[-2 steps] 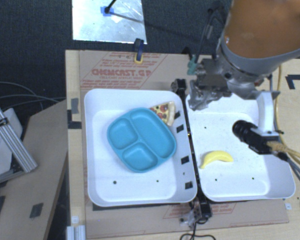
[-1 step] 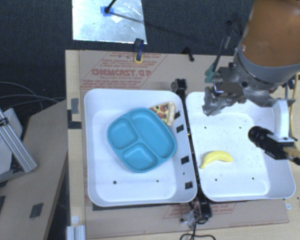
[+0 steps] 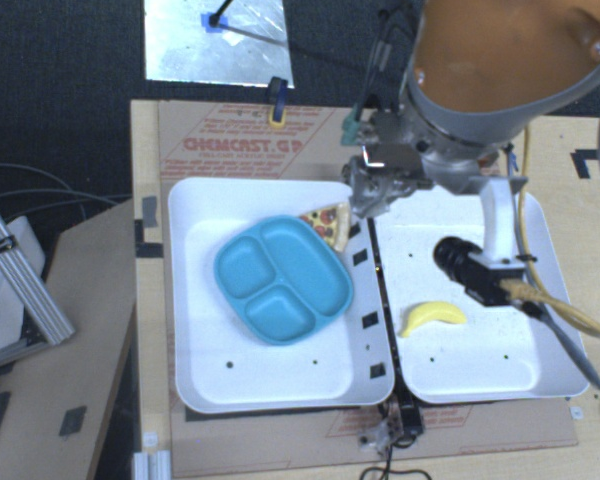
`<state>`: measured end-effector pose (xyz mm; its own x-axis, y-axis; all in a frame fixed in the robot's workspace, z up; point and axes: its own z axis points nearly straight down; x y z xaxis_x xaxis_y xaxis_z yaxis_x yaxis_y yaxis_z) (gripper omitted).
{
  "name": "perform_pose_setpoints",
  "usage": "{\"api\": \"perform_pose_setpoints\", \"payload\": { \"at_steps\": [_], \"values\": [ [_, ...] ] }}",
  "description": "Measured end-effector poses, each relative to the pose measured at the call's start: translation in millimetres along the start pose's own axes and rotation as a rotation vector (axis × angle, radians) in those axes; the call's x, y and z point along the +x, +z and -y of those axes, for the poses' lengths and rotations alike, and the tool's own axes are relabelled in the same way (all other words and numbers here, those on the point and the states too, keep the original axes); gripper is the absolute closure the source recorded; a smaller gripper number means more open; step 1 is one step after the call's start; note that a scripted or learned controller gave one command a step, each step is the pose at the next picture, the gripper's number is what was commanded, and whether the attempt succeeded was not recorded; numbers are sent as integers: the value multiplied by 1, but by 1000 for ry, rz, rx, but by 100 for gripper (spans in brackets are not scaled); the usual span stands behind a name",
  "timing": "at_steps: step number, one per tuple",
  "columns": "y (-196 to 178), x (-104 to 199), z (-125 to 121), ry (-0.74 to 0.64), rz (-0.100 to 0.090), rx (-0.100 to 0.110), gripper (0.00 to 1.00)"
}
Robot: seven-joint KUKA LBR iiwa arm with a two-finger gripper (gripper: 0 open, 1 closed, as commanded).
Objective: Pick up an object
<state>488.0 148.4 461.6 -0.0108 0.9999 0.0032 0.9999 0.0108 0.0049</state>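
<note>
Left white bin [image 3: 195, 368]: is holding a blue divided plastic plate [image 3: 280, 278] and a pizza-slice toy [image 3: 327, 224], just left of the gripper [image 3: 364, 206].
Right white bin [image 3: 480, 373]: is holding a yellow plastic banana [image 3: 432, 316], below-right of the gripper.
Gripper: is hovering; whether it is apart or together cannot be told.

Robotics lab, grey arm [image 3: 500, 58] over white bins [image 3: 280, 368], aluminium framing [image 3: 25, 278], trailing cables [image 3: 40, 183].

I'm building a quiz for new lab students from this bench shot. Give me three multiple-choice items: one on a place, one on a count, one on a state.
1. The banana lies: A in the left bin; B in the right bin; C on the bench outside the bins.
2. The blue plate has how many compartments? A two; B three; C five.
3. The blue plate is: A face up; B flipped over; C standing on edge.
Answers: B, it lies on the right bin's white floor; B, three hollows show; A, its hollows face the camera.
</note>
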Motion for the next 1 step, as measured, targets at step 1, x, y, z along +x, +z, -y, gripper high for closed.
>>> {"api": "perform_pose_setpoints", "payload": {
  "at_steps": [1],
  "values": [
    [-2,5,1,6,2,2,100]
  ]
}}
